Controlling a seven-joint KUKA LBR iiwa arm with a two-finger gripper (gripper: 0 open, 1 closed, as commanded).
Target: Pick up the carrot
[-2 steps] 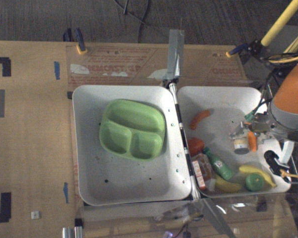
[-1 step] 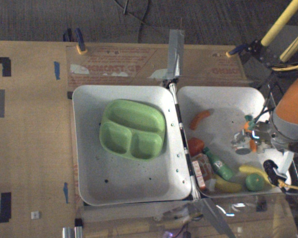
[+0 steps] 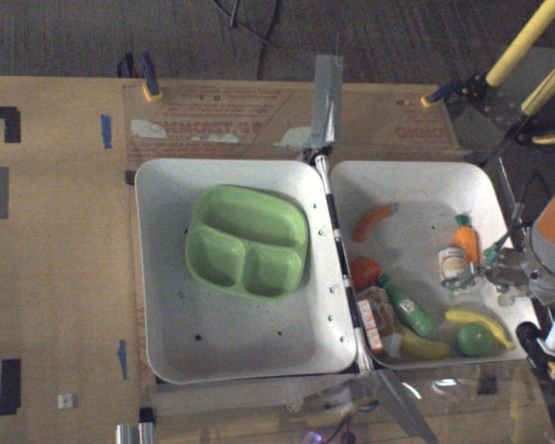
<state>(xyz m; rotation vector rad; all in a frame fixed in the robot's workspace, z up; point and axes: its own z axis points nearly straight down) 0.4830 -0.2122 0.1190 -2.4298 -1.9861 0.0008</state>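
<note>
The small orange plastic carrot with a green top (image 3: 465,239) lies in the right-hand shallow white bin (image 3: 416,178), close to that bin's right wall and about halfway along it, green end toward the far edge, and nothing is lifting it. The metal two-finger gripper (image 3: 469,277) on the grey arm with the orange band (image 3: 550,234) sits low at the bin's right wall, just on the near side of the carrot; whether it is spread or pressed together I cannot tell, and no object can be made out in its grasp. This looks like the approach step, with the pick itself not yet made. The next move seems to call for bringing the gripper over the carrot's orange body and lining it across the narrow width, while keeping off the small white jar with a label (image 3: 452,264) that stands touching or just beside the carrot. Crowding is the likely trouble: along the near edge lie a yellow banana (image 3: 478,323), a green round fruit (image 3: 474,339), a green bottle (image 3: 409,310) and a brown packet (image 3: 376,315), with a red piece (image 3: 364,271) by the left wall and an orange-red sausage-shaped piece (image 3: 373,221) nearer the far left corner. The left white bin (image 3: 166,276) holds a light green divided plate (image 3: 247,242). Both bins rest on a bench covered in brown cardboard (image 3: 65,248), with dark carpet (image 3: 92,17) beyond its far edge.
</note>
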